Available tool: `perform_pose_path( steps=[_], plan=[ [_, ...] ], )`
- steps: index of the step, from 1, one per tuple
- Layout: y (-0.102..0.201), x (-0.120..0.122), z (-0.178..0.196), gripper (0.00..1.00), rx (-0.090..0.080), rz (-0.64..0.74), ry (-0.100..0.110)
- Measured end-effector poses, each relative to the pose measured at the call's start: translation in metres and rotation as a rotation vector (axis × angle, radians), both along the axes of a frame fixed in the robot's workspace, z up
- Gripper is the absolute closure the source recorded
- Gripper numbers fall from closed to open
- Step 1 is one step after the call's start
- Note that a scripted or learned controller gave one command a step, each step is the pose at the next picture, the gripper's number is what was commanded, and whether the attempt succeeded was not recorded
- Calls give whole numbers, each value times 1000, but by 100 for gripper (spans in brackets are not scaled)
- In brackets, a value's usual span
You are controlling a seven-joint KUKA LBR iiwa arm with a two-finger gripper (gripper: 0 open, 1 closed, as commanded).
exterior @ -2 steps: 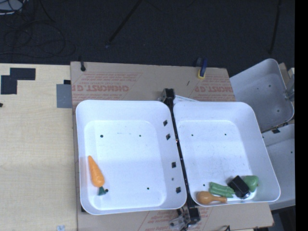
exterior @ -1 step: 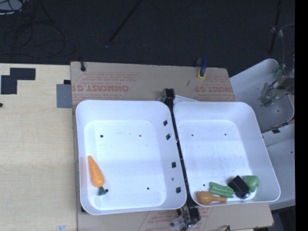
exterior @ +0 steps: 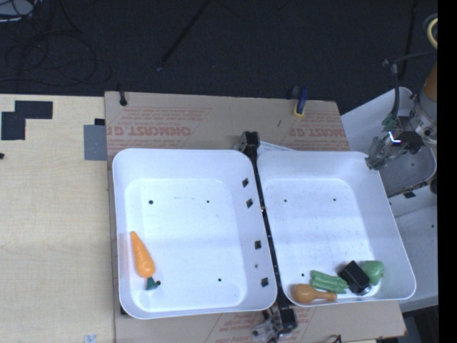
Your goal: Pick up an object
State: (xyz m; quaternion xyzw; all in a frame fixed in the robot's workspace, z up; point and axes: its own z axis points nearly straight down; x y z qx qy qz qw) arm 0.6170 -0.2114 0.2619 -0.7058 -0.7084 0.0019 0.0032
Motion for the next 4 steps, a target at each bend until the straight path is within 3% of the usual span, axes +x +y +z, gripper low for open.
perform_pose_path(
  steps=[1,2,3,4],
  plan=[
    [1,27,-86,100,0,2,1],
    [-4,-4,29,100,-5,-7,-14],
    [-4,-35,65,100,-2,-9,-7],
    [0,-3,-17,100,0,0,0]
  ],
)
